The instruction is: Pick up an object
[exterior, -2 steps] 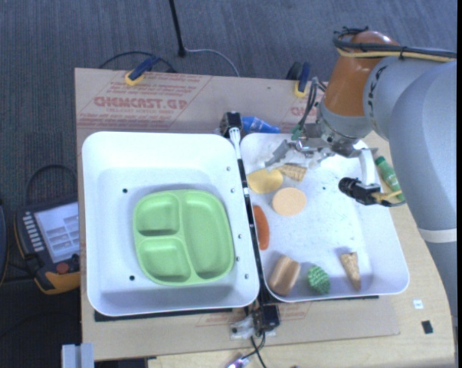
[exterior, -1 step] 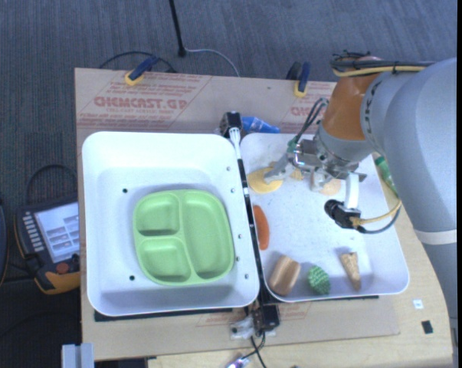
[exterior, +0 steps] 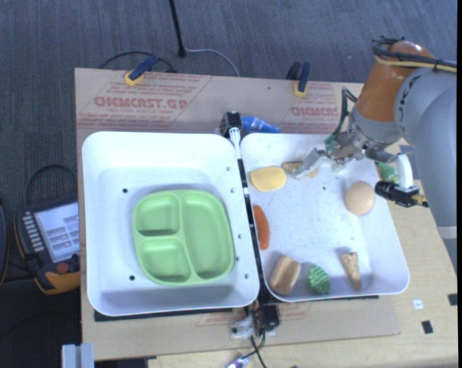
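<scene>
Two white bins (exterior: 93,205), claw (exterior: 306,164) over right bin (fingers blurred), yellow item (exterior: 268,179) beside

My surface (exterior: 414,320) is a pale wooden board, topped by a sheet of brown cardboard (exterior: 139,102) printed with red lettering. Two clamps pin that sheet at the far edge: a yellow-and-blue one (exterior: 141,70) to the left and another (exterior: 299,79) further right. Around the surface lies dark grey carpet (exterior: 62,21). A thin black pole (exterior: 174,18) rises from the carpet on the far side, with cables trailing near its foot. On the floor to the left sits a handheld control pendant (exterior: 50,240) with its cable. Light is even and soft.
</scene>
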### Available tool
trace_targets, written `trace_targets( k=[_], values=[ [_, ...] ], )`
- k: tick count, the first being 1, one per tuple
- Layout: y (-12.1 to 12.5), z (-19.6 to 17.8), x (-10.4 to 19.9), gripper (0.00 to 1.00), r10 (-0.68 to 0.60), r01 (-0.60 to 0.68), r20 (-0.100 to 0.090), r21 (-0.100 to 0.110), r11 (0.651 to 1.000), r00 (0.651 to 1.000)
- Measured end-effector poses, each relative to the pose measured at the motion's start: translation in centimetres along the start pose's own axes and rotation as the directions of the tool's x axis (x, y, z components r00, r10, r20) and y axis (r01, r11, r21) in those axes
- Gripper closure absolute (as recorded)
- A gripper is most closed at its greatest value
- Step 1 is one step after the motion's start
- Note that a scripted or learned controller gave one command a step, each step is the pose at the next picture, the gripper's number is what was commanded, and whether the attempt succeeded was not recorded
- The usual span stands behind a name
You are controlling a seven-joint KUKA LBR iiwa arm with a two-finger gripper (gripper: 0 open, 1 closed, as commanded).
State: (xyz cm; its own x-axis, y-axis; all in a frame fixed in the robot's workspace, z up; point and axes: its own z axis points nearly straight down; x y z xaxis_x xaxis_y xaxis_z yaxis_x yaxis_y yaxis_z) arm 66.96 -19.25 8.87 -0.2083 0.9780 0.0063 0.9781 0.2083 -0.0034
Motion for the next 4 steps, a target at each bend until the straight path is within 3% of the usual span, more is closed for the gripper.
trace_targets(
  k=[1,2,3,4],
  values=[
    [-0.2,0.1,6.6,0.00,0.006,-0.005,0.010,-0.011,1.000,1.000],
    [-3.2,0.0,9.8,0.00,0.395,-0.395,0.006,-0.019,0.919,0.919],
    [-13.2,0.0,5.3,0.00,0.269,-0.269,0.010,-0.016,0.963,0.963],
    [-5.9,0.0,1.3,0.00,0.242,-0.242,0.010,-0.017,0.970,0.970]
  ],
)
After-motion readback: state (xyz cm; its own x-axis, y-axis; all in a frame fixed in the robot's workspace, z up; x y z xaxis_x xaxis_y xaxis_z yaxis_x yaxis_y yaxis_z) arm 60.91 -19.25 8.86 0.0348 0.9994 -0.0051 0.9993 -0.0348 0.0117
